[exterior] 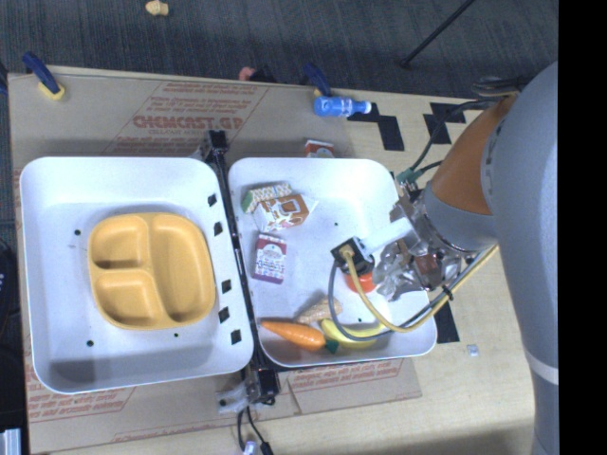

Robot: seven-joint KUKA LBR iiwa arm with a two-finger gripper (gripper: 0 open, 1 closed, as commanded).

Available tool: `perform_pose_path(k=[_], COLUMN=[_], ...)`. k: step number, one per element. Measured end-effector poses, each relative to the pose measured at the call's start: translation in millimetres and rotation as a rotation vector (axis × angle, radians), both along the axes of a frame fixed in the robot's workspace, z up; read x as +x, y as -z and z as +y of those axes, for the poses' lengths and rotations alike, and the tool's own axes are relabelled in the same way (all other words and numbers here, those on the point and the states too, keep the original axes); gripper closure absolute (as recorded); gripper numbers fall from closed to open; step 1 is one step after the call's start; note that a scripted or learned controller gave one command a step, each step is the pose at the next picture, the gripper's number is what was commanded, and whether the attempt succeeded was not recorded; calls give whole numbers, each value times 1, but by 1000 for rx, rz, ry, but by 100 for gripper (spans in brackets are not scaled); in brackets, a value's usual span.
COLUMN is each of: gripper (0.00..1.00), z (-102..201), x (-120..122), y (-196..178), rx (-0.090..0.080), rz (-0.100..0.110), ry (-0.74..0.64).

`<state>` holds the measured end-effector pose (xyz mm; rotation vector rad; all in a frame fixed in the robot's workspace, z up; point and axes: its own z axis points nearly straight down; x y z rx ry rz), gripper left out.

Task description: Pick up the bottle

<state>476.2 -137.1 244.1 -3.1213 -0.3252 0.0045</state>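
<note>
The pincer (365, 275) sits low in the right bin (365, 173); whether it is wide or narrow is unclear. Cables hide the banana (353, 337) partly; the bottle (340, 107) lies outside.

- The shallow white left bin (38, 254) is mostly taken up by a yellow three-compartment plastic tray (152, 268); bare floor runs along its rim all round the tray.
- In the shallow white right bin (365, 178), the upper right floor lies open.
- A brown-and-white snack packet (277, 205) and a small dark red carton (270, 258) crowd its left side.
- An orange toy carrot (294, 334) and a yellow toy banana (356, 336) block the front edge.
- The grey arm's wrist with its cables (417, 263) overhangs the right side.
</note>
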Motion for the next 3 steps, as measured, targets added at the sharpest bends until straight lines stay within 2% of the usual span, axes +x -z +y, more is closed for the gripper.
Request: perform_pose_path(k=[1, 2, 3], gripper=[100, 100, 100], z=[11, -54, -19], x=[0, -1, 0], y=[-9, 22, -20], rx=[0, 1, 1], rz=[-1, 3, 1], ry=[-5, -16, -57])
